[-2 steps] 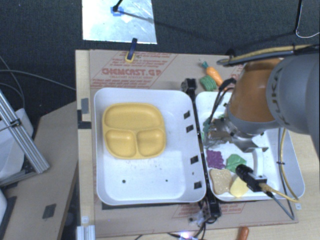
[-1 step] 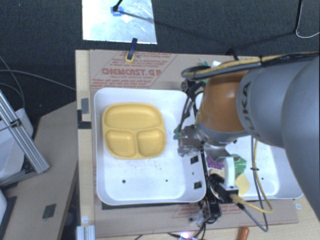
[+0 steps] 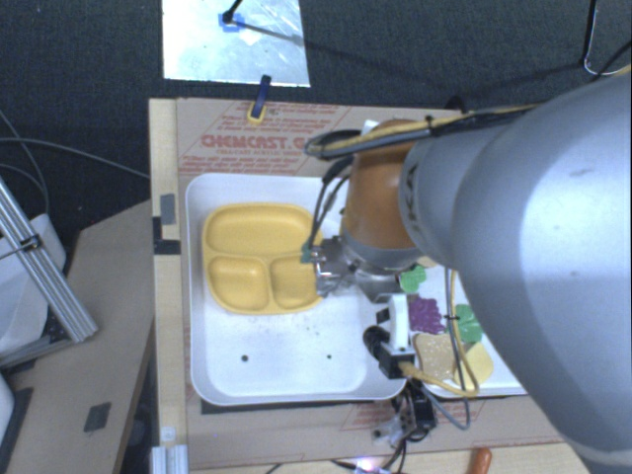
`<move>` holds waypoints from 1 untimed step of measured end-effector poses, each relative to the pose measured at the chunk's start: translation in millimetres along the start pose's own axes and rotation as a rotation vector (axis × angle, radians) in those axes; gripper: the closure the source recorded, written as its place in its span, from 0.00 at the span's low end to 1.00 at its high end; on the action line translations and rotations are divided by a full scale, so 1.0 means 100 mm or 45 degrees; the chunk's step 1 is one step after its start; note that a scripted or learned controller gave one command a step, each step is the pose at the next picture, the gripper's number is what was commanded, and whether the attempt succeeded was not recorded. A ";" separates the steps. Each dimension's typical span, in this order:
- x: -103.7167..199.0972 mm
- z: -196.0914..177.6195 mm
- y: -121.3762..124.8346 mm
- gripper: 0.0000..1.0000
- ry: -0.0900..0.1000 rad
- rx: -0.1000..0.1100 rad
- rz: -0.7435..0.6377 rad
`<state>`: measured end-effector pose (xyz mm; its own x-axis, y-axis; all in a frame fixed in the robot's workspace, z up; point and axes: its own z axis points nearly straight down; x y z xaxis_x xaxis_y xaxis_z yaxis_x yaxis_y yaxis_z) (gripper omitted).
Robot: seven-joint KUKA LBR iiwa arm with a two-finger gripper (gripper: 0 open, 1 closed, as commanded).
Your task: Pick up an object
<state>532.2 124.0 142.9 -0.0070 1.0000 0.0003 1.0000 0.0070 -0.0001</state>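
A yellow divided tray (image 3: 257, 255) lies in the upper part of the left white bin (image 3: 286, 368). In the right bin (image 3: 504, 385), mostly hidden by my arm, lie a purple piece (image 3: 427, 314), green pieces (image 3: 412, 279), a tan slab (image 3: 434, 355) and a yellow piece (image 3: 477, 365). My gripper (image 3: 331, 270) hangs low over the wall between the two bins, right at the tray's right edge. The orange band and grey arm cover its tip from above.
The bins rest on printed cardboard (image 3: 237, 138), with a small blue and yellow tool (image 3: 260, 100) at its far edge. Behind it lies a silvery sheet (image 3: 235, 28). An aluminium frame (image 3: 39, 265) stands at the left.
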 end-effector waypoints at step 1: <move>-0.57 -0.67 0.56 1.00 -0.002 -0.013 0.011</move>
<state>588.5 67.6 209.9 0.0020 1.0000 -0.0015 0.9999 -0.0020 0.0099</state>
